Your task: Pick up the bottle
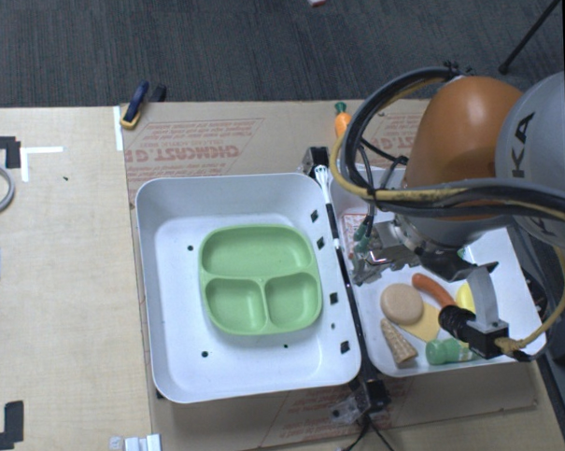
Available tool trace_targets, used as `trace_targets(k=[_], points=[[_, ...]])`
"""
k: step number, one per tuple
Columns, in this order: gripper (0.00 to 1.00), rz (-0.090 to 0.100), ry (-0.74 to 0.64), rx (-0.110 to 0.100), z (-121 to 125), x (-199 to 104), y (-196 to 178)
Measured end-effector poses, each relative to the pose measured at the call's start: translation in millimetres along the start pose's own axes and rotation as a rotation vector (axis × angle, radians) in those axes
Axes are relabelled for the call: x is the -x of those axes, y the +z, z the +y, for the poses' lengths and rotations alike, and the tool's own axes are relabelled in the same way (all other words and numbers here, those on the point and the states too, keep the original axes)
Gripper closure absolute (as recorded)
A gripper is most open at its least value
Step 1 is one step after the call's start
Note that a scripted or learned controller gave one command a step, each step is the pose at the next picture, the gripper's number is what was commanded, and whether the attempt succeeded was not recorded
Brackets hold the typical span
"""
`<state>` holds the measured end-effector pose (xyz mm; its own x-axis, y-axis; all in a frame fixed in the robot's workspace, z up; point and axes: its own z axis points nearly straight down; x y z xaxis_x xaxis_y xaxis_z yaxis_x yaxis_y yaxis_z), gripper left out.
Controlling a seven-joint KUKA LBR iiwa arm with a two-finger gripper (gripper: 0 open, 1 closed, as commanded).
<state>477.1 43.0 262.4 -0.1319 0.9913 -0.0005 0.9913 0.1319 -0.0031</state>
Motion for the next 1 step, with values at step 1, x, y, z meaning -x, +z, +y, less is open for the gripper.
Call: trace_targets(k=[1], points=[[1.0, -0.001, 0.003, 0.002, 9.9, -72.6, -4.7]])
